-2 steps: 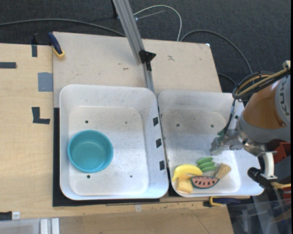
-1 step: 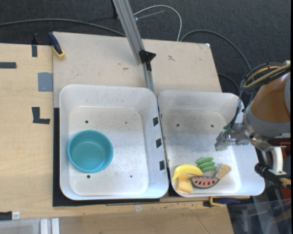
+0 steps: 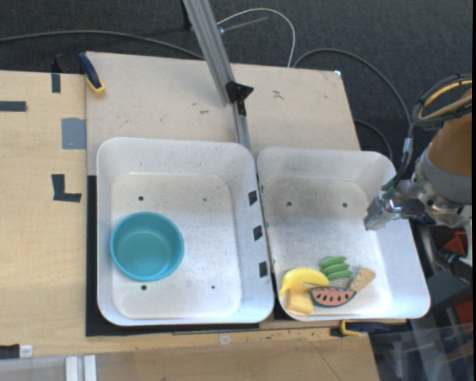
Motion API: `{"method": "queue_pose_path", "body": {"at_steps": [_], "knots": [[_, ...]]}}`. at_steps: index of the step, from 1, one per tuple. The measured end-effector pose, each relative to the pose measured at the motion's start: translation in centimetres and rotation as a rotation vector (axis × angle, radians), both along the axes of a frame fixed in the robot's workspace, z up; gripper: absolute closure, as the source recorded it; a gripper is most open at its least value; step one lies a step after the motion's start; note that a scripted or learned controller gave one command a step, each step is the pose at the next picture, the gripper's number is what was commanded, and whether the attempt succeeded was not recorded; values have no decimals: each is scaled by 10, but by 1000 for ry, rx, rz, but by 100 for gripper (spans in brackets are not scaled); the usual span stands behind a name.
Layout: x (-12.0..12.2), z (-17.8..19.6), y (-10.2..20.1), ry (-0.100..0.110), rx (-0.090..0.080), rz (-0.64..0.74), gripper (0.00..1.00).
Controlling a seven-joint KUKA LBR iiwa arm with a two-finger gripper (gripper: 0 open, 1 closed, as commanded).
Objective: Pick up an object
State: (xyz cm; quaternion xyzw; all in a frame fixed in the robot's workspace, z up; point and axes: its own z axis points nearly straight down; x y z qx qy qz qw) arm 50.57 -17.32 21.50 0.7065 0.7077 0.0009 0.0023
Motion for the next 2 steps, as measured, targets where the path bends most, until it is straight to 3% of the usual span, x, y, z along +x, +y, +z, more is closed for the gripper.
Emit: {"method": "queue_pose_path", "body": {"at_steps": [1,2], "knots": [[11,53,-1,0,0,0,100],[39,44,49,6,3,5,100]]}}
